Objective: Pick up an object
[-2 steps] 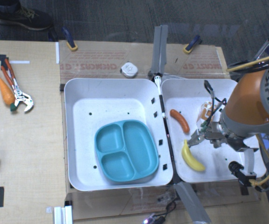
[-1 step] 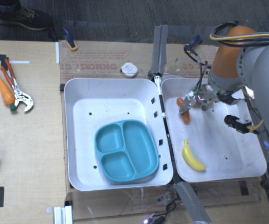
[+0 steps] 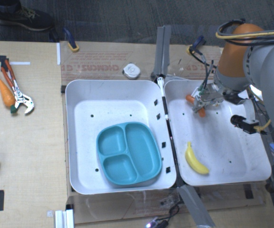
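In the right bin (image 3: 251,167), a small orange object (image 3: 190,99) lies near the far left corner. My gripper (image 3: 202,100) is low over it and covers its middle, so orange shows on either side at the bin floor. A yellow banana (image 3: 195,159) lies near the front of the same bin, well clear of the gripper. A blue divided plate (image 3: 127,152) rests in the left bin (image 3: 80,122).
The grey arm with its orange band (image 3: 237,51) reaches in from the right over the right bin's far edge. A black cable piece (image 3: 244,122) hangs over the bin. On the bench to the left lie a wrench (image 3: 18,94) and an orange tool (image 3: 6,93). A white roll (image 3: 131,71) sits behind the bins.
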`<state>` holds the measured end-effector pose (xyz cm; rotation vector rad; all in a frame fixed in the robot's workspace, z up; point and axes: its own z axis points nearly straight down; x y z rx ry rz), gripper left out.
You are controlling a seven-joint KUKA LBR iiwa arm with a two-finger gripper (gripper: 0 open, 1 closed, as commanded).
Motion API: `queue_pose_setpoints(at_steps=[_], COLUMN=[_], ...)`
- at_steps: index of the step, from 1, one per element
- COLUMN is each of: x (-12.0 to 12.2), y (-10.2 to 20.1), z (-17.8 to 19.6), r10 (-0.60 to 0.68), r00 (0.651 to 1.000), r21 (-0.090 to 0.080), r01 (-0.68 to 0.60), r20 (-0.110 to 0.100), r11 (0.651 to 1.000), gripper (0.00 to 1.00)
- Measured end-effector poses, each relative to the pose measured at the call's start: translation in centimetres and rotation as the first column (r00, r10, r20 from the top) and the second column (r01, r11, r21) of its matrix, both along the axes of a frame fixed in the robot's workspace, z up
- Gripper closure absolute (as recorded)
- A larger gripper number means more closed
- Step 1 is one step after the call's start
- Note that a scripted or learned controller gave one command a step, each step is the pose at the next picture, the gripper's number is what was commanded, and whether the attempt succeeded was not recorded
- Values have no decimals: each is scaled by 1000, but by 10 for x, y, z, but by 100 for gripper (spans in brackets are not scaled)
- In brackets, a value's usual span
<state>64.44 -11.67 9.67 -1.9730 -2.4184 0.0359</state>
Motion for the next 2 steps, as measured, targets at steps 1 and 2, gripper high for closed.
queue_pose_setpoints(at_steps=[1, 2], x=[15, -60], y=[51, 3], z=[133, 145], r10=[-249, -42], r00=[968, 999], r21=[3, 3], r01=[249, 42], r20=[31, 29], r11=[968, 999], gripper=[100, 100])
